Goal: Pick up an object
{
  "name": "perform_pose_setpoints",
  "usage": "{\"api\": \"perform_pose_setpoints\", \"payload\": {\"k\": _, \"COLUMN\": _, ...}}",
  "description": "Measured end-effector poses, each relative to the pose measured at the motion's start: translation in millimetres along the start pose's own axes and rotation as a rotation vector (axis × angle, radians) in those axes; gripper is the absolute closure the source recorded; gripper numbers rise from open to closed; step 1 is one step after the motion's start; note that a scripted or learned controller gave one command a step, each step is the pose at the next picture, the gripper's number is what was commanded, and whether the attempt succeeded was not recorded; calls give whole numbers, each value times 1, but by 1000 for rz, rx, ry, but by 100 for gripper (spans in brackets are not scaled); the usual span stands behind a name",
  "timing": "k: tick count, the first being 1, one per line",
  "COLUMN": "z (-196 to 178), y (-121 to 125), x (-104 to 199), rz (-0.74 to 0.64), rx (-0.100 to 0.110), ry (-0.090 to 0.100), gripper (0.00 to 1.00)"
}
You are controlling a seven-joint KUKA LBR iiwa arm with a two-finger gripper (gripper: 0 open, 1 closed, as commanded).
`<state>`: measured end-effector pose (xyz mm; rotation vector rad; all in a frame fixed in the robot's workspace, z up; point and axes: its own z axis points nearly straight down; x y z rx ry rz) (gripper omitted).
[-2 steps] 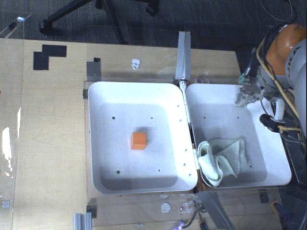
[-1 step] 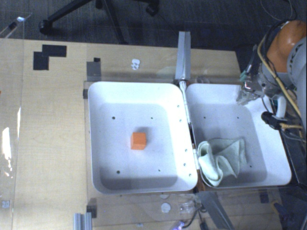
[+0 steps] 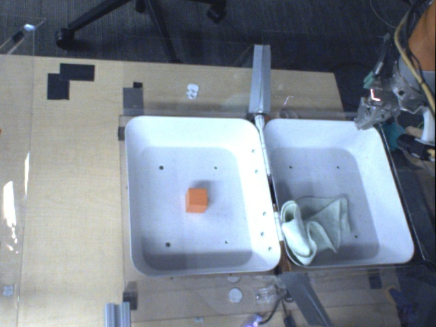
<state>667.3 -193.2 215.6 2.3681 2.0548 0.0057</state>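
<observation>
So the two white bins are sitting side by side on the light wooden surface (image 3: 68, 203), touching along the middle with a grey metal bar (image 3: 259, 80) sticking up behind the join. The left bin (image 3: 146, 142) is holding just a small orange cube (image 3: 197, 200), which is lying flat a bit below and left of the bin's centre, well apart from all the walls. The right bin (image 3: 381, 182) is holding a crumpled pale green-white cloth (image 3: 317, 227), bunched into the near left corner and pressing up against the wall next to the divider.

The arm is hanging out at the far right edge, up past the back right corner of the right bin, with a tangle of cables around it. The pincer (image 3: 373, 111) is sitting right above that corner rim, not over either object, and nothing is showing between its tips. It's too small and blurry there, so I can't tell if it's spread or pressed together.

Some black tape patches (image 3: 67, 79) are sticking to the surface at the back left, and a black chair base (image 3: 143, 5) is standing on the dark carpet behind everything.
</observation>
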Motion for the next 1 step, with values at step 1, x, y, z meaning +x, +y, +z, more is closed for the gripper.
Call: {"api": "perform_pose_setpoints", "payload": {"k": 1, "z": 5, "y": -2, "x": 34, "rz": -119, "rx": 4, "ry": 1, "gripper": 100}}
